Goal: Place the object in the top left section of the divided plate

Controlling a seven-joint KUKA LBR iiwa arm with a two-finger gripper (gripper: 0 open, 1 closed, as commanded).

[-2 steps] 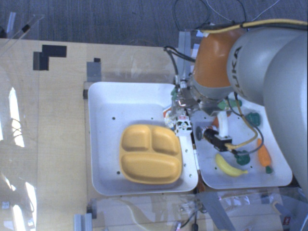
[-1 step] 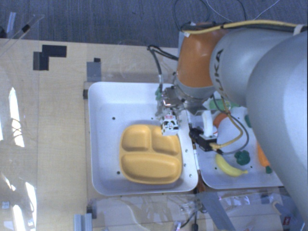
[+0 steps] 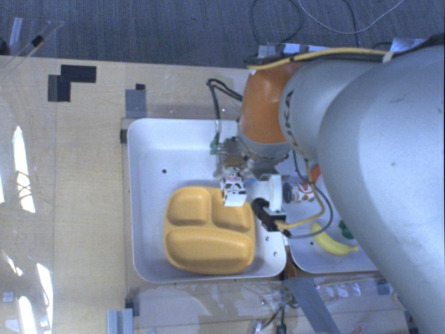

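My claw (image 3: pixel 234 190) hangs over the yellow three-section plastic plate (image 3: pixel 208 230) – its state I cannot tell; nothing graspable identified – judge lightly

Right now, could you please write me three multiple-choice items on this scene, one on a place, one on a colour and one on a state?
1. Where does the divided plate lie?
A. in the left bin
B. in the right bin
C. on the bare bench

2. What colour is the divided plate?
A. blue
B. yellow
C. red

3. How do the sections of the divided plate that can be seen look?
A. heaped with objects
B. covered by a lid
C. bare, nothing in them

Answers:
1. A: the plate rests on the floor of the left bin, toward its near edge.
2. B: its whole surface is yellow, much like the banana in the right bin.
3. C: the top left section and the large near section show plain yellow; the gripper hangs above the plate's top right part.
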